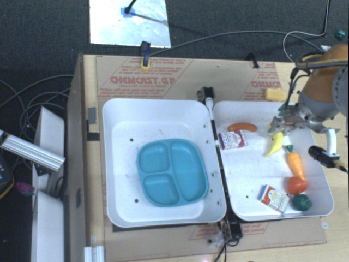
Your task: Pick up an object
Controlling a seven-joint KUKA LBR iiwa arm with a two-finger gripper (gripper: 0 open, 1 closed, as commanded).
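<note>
The right bin (pixel 251 171) holds several toy items. A yellow banana (pixel 276 144) lies near the bin's middle right. An orange-red sausage (pixel 241 127) and a red-and-white box (pixel 233 140) sit at the bin's upper left. An orange carrot (pixel 295 164), a red tomato (pixel 296 185), a dark green item (pixel 301 202) and a small carton (pixel 274 198) lie toward the lower right. My gripper (pixel 280 126) hangs just above the banana's upper end, and its tips are blurred against the bin.
The left bin (pixel 125 130) holds a blue divided plate (pixel 172 172). A yellow block (pixel 275 94) lies on the bench beyond the right bin. A black-and-white part of the arm (pixel 326 153) sticks out over the right bin's edge. Cables run behind.
</note>
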